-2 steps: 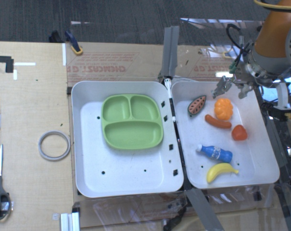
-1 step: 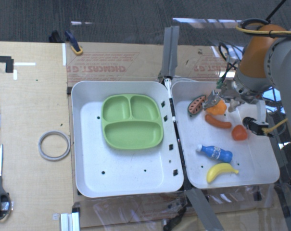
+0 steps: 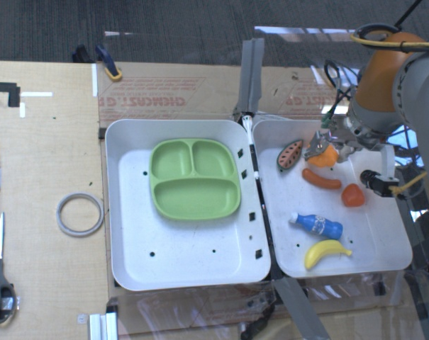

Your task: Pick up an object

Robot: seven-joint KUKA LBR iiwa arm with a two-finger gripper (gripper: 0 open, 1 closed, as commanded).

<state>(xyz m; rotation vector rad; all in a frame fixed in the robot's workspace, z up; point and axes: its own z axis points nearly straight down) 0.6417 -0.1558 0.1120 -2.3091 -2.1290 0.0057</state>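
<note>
Two bins (image 3: 129, 211) touch; the gripper (image 3: 326, 146) pinches an orange piece (image 3: 323, 156) near the right bin's (image 3: 384, 261) far edge.

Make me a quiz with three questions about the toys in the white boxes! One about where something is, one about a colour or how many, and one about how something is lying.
1. Where is the green plate?
A. in the left bin
B. in the right bin
C. on the wooden bench

2. What colour is the bottle?
A. red
B. blue
C. black

3. How is the bottle placed?
A. standing upright
B. lying on its side
C. stacked on the plate

Answers:
1 A, the plate rests on the floor of the left bin.
2 B, its body is blue with a white cap, and it sits just above the yellow banana.
3 B, it lies flat on the floor of the right bin, cap pointing left.
</note>
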